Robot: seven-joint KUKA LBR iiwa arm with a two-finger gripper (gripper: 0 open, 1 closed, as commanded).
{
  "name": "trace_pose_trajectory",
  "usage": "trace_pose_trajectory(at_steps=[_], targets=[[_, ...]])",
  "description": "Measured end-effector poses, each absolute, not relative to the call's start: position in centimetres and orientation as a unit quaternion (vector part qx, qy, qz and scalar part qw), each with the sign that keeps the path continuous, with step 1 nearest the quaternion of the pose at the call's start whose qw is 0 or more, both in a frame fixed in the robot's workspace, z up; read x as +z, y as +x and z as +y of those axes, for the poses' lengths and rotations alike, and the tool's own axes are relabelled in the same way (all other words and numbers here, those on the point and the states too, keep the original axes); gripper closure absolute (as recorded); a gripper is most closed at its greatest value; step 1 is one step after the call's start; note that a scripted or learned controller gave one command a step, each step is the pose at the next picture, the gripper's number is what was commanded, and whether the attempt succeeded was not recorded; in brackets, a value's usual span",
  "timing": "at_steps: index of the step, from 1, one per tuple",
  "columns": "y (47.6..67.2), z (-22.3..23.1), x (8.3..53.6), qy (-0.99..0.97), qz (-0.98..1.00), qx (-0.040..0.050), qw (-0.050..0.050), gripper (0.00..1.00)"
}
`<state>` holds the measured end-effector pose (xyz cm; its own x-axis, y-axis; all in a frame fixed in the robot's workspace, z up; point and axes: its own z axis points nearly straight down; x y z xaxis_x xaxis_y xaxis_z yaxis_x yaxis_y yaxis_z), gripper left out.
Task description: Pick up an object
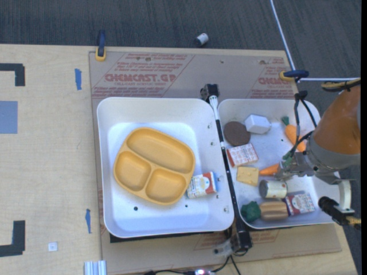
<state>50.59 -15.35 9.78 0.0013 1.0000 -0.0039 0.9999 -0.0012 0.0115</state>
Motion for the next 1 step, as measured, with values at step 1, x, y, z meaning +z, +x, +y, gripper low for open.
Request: trace_pose_trajectory(at_steps=[1], targets=[[50.58, -15.34, 9.76, 0.707, 0.707, 0.0026, 0.005, 0.00]])
